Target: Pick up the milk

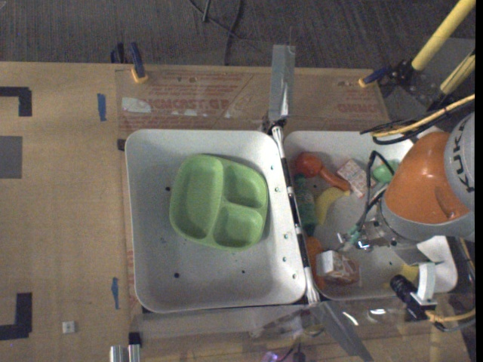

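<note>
Below, the bench (60, 202) carries two shallow white bins side by side. Left bin (151, 277): a green divided plate (219, 200) lies near its centre, slightly toward 12 o'clock, with three compartments facing up. Right bin (336, 291): a clutter of small items lies along its 9 o'clock half. A red spoon-like piece (315, 166) sits toward 11 o'clock; a small pink-and-white packet (353, 173) lies just beside it at its 3 o'clock; a yellow item (329, 202) lies below these, and a dark green item (305, 200) runs along the bin's 9 o'clock wall. A small white carton (329, 262), which may be the milk though its label is too small to read, lies toward 7 o'clock of this bin, touching a brownish wrapped item (347, 271). The arm (423, 187), with its orange band uppermost, enters from 3 o'clock and covers much of the right bin. Its gripper (361, 240) hangs over the bin's middle, just at 1 o'clock of the carton; whether the pincer is wide or narrow cannot be told, and nothing visible sits within it.
</note>
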You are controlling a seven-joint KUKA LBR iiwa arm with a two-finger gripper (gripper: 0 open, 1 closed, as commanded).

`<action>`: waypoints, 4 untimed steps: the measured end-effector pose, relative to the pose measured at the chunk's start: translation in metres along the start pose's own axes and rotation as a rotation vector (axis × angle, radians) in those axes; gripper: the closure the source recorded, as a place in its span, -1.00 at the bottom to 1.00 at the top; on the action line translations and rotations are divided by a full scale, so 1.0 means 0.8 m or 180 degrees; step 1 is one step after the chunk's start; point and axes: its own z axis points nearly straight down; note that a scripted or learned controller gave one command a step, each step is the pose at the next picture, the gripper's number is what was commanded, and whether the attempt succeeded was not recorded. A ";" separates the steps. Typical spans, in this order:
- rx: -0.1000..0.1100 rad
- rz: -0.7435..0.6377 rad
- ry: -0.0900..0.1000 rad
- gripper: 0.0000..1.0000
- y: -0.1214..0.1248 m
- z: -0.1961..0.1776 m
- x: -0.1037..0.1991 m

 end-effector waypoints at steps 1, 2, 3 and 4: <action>-0.0030 0.1437 0.0016 -1.00 0.002 0.000 0.004; 0.0026 0.1636 0.0025 -1.00 0.005 -0.104 -0.066; 0.0025 0.1651 0.0021 -1.00 0.016 -0.103 -0.102; 0.0013 0.2283 0.0021 -1.00 0.038 0.003 -0.058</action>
